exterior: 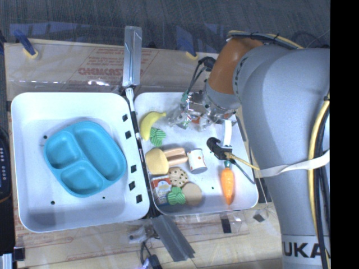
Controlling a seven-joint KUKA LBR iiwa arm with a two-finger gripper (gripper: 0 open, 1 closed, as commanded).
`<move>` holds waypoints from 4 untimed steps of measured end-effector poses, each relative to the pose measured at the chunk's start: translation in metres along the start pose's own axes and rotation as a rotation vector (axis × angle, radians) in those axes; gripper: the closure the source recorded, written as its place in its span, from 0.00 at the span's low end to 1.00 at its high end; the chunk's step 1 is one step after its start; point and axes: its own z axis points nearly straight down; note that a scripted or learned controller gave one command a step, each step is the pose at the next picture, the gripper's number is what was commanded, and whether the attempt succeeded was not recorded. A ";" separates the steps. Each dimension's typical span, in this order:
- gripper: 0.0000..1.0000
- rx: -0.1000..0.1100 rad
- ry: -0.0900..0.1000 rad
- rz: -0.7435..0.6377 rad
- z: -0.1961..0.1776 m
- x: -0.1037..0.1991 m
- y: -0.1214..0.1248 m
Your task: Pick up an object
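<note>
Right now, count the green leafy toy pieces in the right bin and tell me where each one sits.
2. One green leafy toy piece lies beside the yellow banana near the bin's left wall; the other sits at the front beside the round biscuit. The arm may hide others.

Blue tray (84, 157) in left bin (28, 206), tool (188, 115) over banana (149, 122)

white letters "uka", the tail end of a brand name w/ the start cut off, stand on the grey arm (291, 150) near its base, far below the orange band (233, 60). faint red mirrored print runs along the clear sheet (84, 66) left of that band, just above the left bin (22, 150); too blurred to read. small can (196, 160) label: not legible.
</note>
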 end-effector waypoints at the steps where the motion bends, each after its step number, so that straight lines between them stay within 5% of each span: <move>1: 0.00 -0.002 0.000 -0.039 0.000 0.020 0.005; 2: 1.00 0.000 -0.001 -0.044 -0.010 0.020 0.005; 4: 1.00 0.006 0.002 0.013 -0.010 -0.006 0.014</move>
